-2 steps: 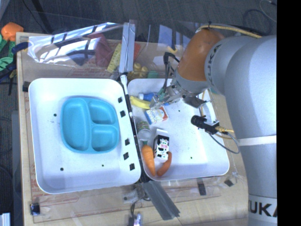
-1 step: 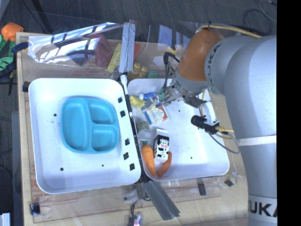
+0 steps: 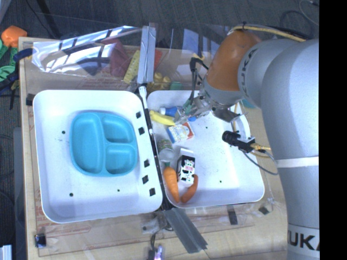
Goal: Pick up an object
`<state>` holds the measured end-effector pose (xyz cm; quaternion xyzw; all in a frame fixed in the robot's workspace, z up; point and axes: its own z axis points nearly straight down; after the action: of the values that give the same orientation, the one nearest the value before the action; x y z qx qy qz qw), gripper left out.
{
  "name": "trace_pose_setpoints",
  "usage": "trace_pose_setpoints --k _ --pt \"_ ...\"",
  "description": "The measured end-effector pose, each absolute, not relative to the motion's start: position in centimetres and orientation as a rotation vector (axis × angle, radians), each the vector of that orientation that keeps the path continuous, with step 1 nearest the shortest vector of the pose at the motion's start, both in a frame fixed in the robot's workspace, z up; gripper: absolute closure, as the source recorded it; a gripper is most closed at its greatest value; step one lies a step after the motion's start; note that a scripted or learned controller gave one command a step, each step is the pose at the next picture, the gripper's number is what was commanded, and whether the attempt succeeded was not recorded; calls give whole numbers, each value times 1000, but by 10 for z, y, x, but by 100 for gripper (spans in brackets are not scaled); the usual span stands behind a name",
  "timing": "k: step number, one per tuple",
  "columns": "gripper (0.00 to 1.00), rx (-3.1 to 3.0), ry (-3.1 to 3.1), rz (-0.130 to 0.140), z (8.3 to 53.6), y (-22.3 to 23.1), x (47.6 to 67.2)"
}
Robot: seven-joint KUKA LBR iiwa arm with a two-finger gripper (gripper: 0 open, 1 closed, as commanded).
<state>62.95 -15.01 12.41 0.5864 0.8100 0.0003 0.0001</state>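
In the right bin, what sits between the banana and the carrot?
In the camera view, a small red-and-white carton and a black-and-white cow toy lie between the banana and the carrot.

A pale wooden bench (image 3: 87, 232) stands on dark grey carpet (image 3: 108, 4); clear plastic sheeting (image 3: 81, 50) lies crumpled along its far left edge.

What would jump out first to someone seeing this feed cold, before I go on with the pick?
The big grey arm with its orange band takes up the right side, its gripper low over the far left corner of the right bin. Next comes the blue divided tray lying alone in the left bin. Small items crowd the right bin's left edge: a banana, a carrot and a black-and-white toy.
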Motion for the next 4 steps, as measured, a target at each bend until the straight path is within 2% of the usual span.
trace_pose_setpoints --k 1,2,3,4 --pt "0 1842 2545 1 124 -150 630" --pt "100 1836 2548 -1 134 -150 630" --pt "0 1836 2549 -1 134 -150 630" --pt "0 1703 2608 21 111 -172 667"
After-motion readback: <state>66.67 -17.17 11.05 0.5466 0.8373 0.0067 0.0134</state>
